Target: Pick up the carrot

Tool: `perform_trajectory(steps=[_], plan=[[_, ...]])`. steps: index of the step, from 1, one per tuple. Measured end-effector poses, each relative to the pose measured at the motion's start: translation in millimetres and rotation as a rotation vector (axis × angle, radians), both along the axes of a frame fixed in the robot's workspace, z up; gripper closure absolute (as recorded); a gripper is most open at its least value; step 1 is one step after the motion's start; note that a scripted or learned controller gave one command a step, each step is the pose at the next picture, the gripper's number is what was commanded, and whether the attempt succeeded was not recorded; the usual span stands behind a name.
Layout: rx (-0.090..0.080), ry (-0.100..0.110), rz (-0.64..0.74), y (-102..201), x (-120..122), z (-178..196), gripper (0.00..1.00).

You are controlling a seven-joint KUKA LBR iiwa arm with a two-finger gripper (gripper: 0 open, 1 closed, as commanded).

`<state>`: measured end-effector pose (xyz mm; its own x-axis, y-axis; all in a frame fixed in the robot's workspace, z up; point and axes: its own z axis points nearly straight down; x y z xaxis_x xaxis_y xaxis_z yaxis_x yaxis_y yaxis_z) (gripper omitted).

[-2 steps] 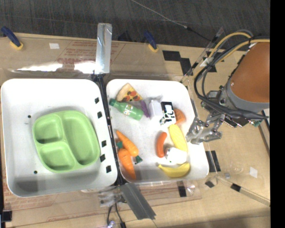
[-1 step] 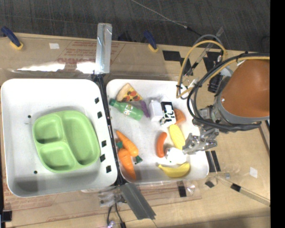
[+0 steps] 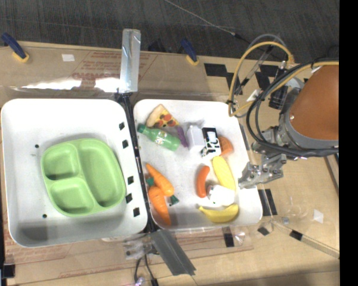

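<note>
The carrot (image 3: pixel 157 183) is orange with a bit of green at its end. It lies in the lower left corner of the right bin (image 3: pixel 246 137), against the wall. A second orange carrot-like piece (image 3: pixel 159 207) lies just below it, touching it. My gripper (image 3: pixel 259 174) hangs over the right rim of the same bin, well to the right of the carrot, with nothing visibly held. The grey arm with its orange band (image 3: pixel 316 109) comes in from the right.
The right bin also holds a pizza slice (image 3: pixel 161 118), a green bottle (image 3: pixel 160 137), a purple piece (image 3: pixel 182 137), a white and black item (image 3: pixel 209 140), a banana (image 3: pixel 222 177) and small orange pieces (image 3: pixel 201 181). A green divided plate (image 3: pixel 82 174) sits in the left bin (image 3: pixel 24 118).
</note>
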<state>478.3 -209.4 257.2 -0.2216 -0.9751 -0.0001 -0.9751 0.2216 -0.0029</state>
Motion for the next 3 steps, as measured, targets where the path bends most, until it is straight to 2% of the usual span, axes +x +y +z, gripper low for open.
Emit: perform_trajectory(steps=[3], plan=[[0.001,-0.005,0.015,4.3,4.4,29.8,1.0]])
